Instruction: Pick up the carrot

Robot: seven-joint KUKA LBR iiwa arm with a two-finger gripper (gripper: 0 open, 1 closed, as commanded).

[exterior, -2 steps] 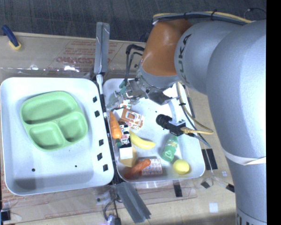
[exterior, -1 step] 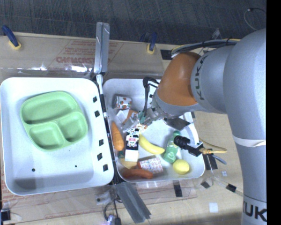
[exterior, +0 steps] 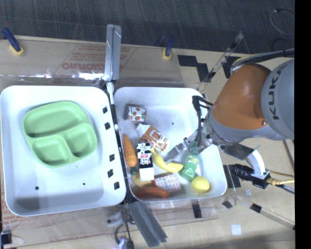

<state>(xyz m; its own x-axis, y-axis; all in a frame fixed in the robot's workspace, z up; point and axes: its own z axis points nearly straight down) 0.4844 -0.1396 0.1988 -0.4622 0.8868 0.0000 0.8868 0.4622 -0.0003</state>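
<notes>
- Two white bins sit side by side on the surface (exterior: 52, 61); the left bin (exterior: 15, 154) carries a green divided plate (exterior: 59, 131) toward its far-left part, with bare white floor along its near edge.
- The right bin (exterior: 166, 100) is crowded along its near half, while its far strip by the back wall lies open.
- The carrot (exterior: 129, 150) lies lengthwise against the right bin's left wall, about midway along it, touching a black-and-white patterned box (exterior: 144, 160) on its right side.
- A banana (exterior: 165, 162) lies across the bin's middle; a lemon (exterior: 200, 184) sits in the near-right corner beside a green bottle (exterior: 191, 166).
- A red sausage-like item (exterior: 154, 192) rests along the near wall, and a small printed can (exterior: 135, 113) lies on its side toward the far-left corner.
- The gripper (exterior: 192, 144) hangs over the right side of the right bin, just above the green bottle and well apart from the carrot.
- Whether its fingers are spread or pressed together cannot be told; nothing is seen pinched between them.
- White letters "KU" read on the arm (exterior: 280, 102) at the surface's right edge; red print on the cardboard behind the bins is too blurred to read.
</notes>
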